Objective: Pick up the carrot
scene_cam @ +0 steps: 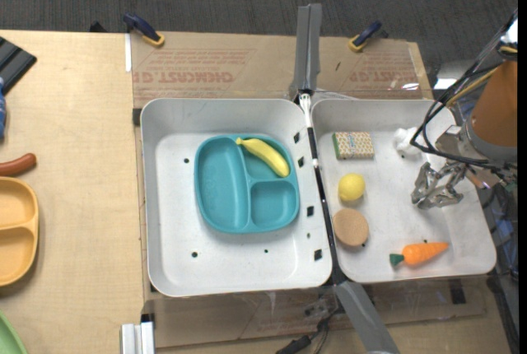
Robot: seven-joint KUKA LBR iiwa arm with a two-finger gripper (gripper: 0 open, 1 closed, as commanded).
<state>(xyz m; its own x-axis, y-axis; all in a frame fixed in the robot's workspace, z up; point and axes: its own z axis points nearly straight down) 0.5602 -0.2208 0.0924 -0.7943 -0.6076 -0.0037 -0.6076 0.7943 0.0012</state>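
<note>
An orange carrot [422, 253] with a green top lies near the front right corner of the right bin [387, 266], its green end pointing left. My gripper [436, 190] hangs over the right part of that bin, behind the carrot and apart from it. Its metal fingers point down with nothing visible between them.
The right bin also holds a yellow lemon [352, 187], a round tan disc [351, 227], a speckled sponge block [353, 145] and a small white thing [403, 141]. In the left bin [165, 262] a teal divided plate [235, 196] carries a banana [265, 156].
</note>
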